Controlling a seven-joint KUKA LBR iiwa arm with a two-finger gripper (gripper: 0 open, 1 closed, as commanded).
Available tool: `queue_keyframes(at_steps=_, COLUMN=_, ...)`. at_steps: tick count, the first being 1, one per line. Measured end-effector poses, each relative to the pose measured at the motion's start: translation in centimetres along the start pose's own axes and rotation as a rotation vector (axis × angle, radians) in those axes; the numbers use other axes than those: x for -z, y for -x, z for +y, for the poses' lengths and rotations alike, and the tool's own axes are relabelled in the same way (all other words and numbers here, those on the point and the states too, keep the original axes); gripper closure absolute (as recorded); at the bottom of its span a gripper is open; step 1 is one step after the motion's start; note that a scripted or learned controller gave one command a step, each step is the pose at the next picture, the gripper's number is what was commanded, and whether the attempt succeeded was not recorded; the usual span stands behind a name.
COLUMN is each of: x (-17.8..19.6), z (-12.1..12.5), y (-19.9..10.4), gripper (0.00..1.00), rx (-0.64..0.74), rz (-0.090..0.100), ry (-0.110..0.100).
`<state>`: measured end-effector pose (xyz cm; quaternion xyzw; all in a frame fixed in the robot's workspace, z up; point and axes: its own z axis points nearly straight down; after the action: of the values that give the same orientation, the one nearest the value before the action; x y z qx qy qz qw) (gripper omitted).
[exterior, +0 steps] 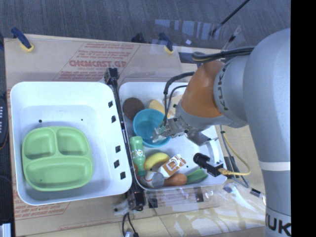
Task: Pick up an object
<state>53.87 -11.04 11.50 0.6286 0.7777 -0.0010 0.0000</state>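
My gripper (pixel 161 134) hangs low in the right bin (pixel 148 89), at the near right rim of a blue bowl (pixel 146 124). The grey arm with its orange band reaches in from the right and covers the bin's right half. A brown round object (pixel 132 106) lies behind the bowl, with a pale yellow item (pixel 157 105) next to it. In front of the bowl lie a green bottle (pixel 137 150), a yellow banana (pixel 156 160), an orange and white box (pixel 173 166), an orange carrot-like piece (pixel 175 180), a green item (pixel 196 176) and a grey round object (pixel 156 180).
The left bin (pixel 29 95) holds a green divided plate (pixel 57 158) at its near left. A black clip rail (pixel 118 127) runs between the two bins. Cardboard (pixel 94 58) covers the bench behind the bins.
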Motion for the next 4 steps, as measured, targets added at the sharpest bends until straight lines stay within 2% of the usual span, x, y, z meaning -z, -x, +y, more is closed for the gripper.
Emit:
queue_keyframes(at_steps=1, x=7.9, z=4.0, y=-2.7, gripper=1.00, rx=0.068, rz=0.001, ry=0.000)
queue_keyframes(at_steps=2, x=12.9, z=-2.6, y=-4.1, gripper=1.00, rx=-0.196, rz=0.002, ry=-0.009)
queue_keyframes(at_steps=3, x=12.9, z=-2.6, y=-4.1, gripper=0.00, rx=-0.196, rz=0.002, ry=-0.010)
queue_keyframes(at_steps=4, x=-0.5, z=4.6, y=1.3, gripper=0.00, rx=-0.208, rz=-0.004, ry=0.007)
